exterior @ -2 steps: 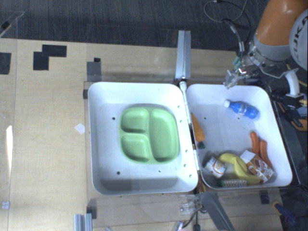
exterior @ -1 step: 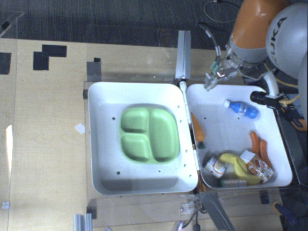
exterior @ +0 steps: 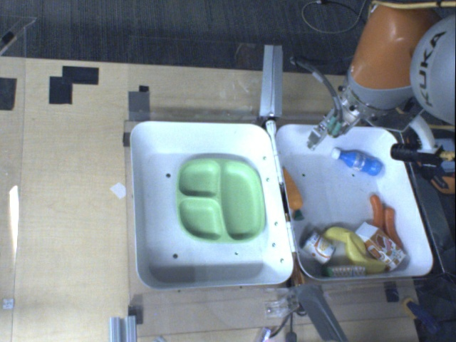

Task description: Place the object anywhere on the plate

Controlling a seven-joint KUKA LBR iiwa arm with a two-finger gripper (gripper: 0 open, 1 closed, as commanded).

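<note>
The claw (exterior: 318,135) hangs over the upper-left part of the right bin (exterior: 420,223); whether it is spread or pressed together cannot be told at this size, and nothing is seen in it. At four o'clock from the claw, nearby, lies a blue plastic bottle (exterior: 360,162) with a white cap. Farther off, at five to six o'clock, a banana (exterior: 350,244), small cartons (exterior: 383,248) and an orange carrot-like piece (exterior: 382,214) crowd the bin's lower edge. The green divided plate (exterior: 219,198) sits at eight o'clock, in the left bin (exterior: 153,162). The bottle appears the likeliest object; descending squarely over its middle, across its narrow width, would suit. "KUKA" reads on the arm (exterior: 399,45); carton labels are illegible.
</note>
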